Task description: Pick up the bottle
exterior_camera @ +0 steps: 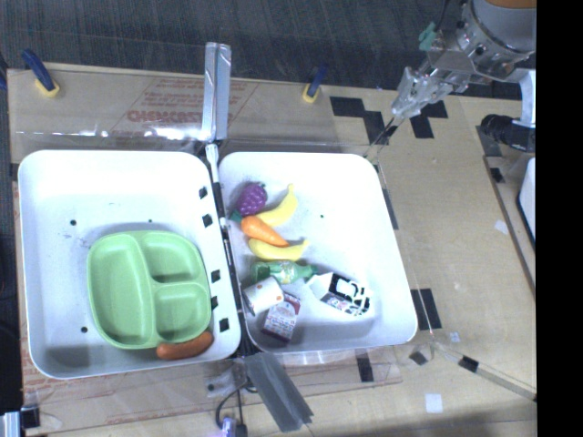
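The pincer [390, 127] is hovering beyond the right bin's [387, 235] far right corner (grip state unclear), while the bottle [342, 294] is lying near that bin's near wall.

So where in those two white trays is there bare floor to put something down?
Right bin: its far right part beyond the banana is bare; the left and near side is crowded by grapes, carrot and bottle. Left bin: bare behind the green plate.
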You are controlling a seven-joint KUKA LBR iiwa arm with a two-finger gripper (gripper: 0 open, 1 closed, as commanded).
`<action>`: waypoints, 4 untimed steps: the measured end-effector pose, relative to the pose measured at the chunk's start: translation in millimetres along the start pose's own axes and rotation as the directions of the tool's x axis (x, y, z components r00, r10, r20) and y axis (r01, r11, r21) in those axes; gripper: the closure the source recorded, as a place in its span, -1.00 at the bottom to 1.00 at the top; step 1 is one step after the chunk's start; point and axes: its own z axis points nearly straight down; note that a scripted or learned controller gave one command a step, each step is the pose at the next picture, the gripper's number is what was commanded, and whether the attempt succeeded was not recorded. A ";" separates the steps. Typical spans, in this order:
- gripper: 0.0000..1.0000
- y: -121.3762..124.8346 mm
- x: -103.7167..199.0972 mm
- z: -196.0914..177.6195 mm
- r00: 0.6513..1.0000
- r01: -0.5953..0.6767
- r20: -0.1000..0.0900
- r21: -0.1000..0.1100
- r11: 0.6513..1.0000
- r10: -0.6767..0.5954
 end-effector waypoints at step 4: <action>1.00 8.8 -1.8 85.9 0.901 -0.435 0.000 0.002 0.901 0.435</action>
